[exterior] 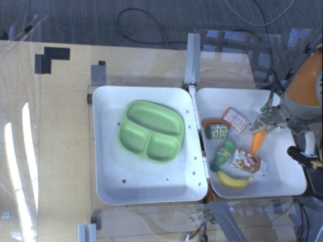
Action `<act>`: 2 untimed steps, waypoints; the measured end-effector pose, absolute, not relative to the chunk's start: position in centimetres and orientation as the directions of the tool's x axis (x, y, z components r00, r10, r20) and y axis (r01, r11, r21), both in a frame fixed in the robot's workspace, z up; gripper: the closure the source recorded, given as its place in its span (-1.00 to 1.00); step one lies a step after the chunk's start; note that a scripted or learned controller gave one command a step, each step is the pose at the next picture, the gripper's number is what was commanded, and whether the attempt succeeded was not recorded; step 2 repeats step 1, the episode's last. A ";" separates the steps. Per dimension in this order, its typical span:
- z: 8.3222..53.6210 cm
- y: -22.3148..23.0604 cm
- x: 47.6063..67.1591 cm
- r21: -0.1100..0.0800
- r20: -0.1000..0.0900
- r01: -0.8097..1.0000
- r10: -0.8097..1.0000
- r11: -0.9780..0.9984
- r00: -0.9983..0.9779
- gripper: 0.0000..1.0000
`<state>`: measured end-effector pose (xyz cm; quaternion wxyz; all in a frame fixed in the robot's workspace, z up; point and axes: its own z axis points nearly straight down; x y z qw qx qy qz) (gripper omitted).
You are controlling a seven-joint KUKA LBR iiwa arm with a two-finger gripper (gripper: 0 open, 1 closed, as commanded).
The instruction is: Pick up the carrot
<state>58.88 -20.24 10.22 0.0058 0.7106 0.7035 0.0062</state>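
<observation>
The carrot [257, 141] is a small orange stick in the right part of the right bin [282, 185], lying nearly upright in the view with its top end pointing at the gripper. My gripper [266, 123] reaches in from the right on the grey arm with the orange band [305, 84]. It hovers right at the carrot's upper end, touching or almost touching it. The metal wrist parts hide how the two meet.
The right bin also holds a checkered packet [235, 118], a small can [217, 131], a green bottle [223, 154], a juice carton [246, 161] and a banana [234, 180], all left of the carrot. A green divided plate [151, 131] lies in the left bin [108, 185].
</observation>
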 end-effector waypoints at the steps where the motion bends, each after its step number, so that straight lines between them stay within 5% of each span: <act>1: 20.3 -12.9 62.2 0.010 -0.001 1.000 1.000 0.029 -0.029 1.00; 2: 20.3 -12.9 62.2 0.010 -0.001 1.000 1.000 0.029 -0.029 1.00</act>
